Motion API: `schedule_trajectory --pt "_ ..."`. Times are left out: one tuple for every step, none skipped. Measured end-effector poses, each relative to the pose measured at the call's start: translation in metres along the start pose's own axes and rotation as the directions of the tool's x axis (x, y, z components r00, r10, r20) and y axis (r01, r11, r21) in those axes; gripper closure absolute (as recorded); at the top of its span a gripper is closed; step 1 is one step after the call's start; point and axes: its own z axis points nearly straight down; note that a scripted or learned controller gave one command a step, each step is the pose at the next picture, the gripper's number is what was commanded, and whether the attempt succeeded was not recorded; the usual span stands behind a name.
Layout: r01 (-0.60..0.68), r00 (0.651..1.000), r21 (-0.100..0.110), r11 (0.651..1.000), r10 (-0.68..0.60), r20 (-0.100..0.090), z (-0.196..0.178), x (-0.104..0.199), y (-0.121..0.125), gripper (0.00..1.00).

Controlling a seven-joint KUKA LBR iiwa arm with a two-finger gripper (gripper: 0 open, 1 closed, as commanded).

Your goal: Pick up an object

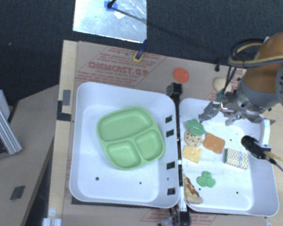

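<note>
Right bin (266,199), nearest first: pizza slice (192,189), green clover (206,180), cheese (192,154), cookie (193,139), orange piece (213,143), green leaf (196,127). Gripper (222,114) hovering beyond, fingers spread, carrying nothing. Best descending centred over one piece, clearing neighbours.

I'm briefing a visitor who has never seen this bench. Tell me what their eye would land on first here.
The green divided plate stands out first, lying alone in the left white bin. Next comes the grey arm with its orange band, reaching in from the right, its gripper above the far edge of the right white bin. Below it lies a cluster of small toy foods, among them an orange piece and a cookie.
</note>
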Motion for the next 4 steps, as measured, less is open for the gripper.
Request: schedule_trajectory --pt "-0.001 1.0 0.001 1.0 0.001 0.0 0.045 0.007 -0.004 0.0" --pt "-0.001 1.0 -0.001 1.0 0.001 0.0 0.097 0.007 -0.004 0.0" --pt "-0.003 1.0 -0.004 1.0 0.003 0.0 0.083 0.007 -0.003 1.0" --pt "0.003 1.0 -0.008 1.0 -0.003 0.001 0.032 0.007 0.009 1.0"
